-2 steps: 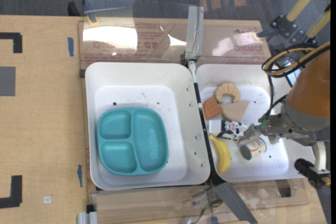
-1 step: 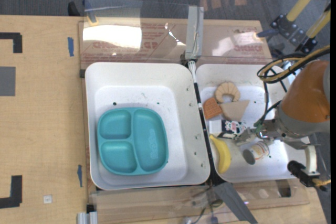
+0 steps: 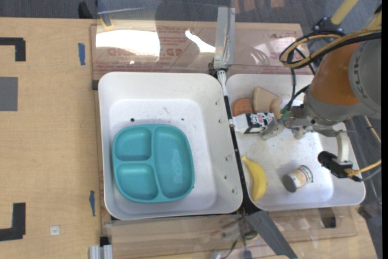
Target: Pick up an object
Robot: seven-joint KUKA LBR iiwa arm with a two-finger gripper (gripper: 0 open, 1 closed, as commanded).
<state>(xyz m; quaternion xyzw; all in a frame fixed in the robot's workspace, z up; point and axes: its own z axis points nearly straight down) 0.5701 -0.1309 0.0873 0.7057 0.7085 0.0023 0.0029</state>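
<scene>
Seen from above at a slant: a tan bench (image 3: 48,130) bearing two shallow white bins side by side. Reaching in from the right, a grey arm (image 3: 357,82) with an orange band above the wrist, hanging over the right bin (image 3: 315,194). In the left bin (image 3: 121,91), a teal plate (image 3: 154,164) with three compartments, lying flat toward the near left corner. In the right bin, five loose things for picking. Largest of these, a yellow banana (image 3: 256,178), lying along the near left side, close against the wall shared with the other bin. Next, a black-and-white carton (image 3: 257,122), by that same wall farther back, just left of the gripper (image 3: 282,127); touching or apart, impossible to tell. Then a small can (image 3: 298,179), tipped on its side near the front wall, right of the banana and apart from it. Behind the carton, in the far left corner, a tan wedge (image 3: 265,97) and, smallest, a brown round piece (image 3: 241,106), close together. Gripper low over the bin's middle; spread apart or drawn together, cannot tell from this angle.
</scene>
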